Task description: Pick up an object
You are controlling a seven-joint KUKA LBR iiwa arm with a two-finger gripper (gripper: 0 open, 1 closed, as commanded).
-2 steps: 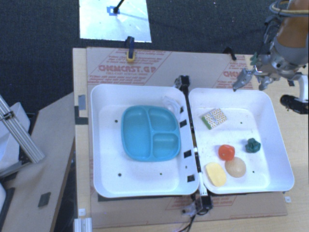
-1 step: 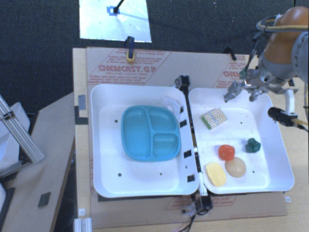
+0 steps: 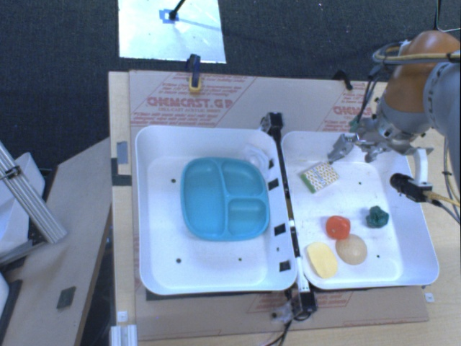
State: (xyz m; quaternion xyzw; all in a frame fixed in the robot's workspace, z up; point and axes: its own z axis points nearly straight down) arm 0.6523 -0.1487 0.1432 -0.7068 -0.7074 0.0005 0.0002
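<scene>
While my two-finger gripper hangs with fingers spread and nothing between them over the right white bin, the small green-and-white checkered block lies just below-left of it. Red "CHEMCAST GP" lettering marks the protective board underneath.

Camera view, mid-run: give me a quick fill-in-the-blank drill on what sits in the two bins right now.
1. The blue divided tray lies in the ____ bin.
2. The yellow object lies beside the tan round object and below the ____ one.
3. The dark green object lies in the same bin as the ____ patterned block.
4. The gripper hovers over the ____ bin.

Missing words: left; red; checkered; right
</scene>
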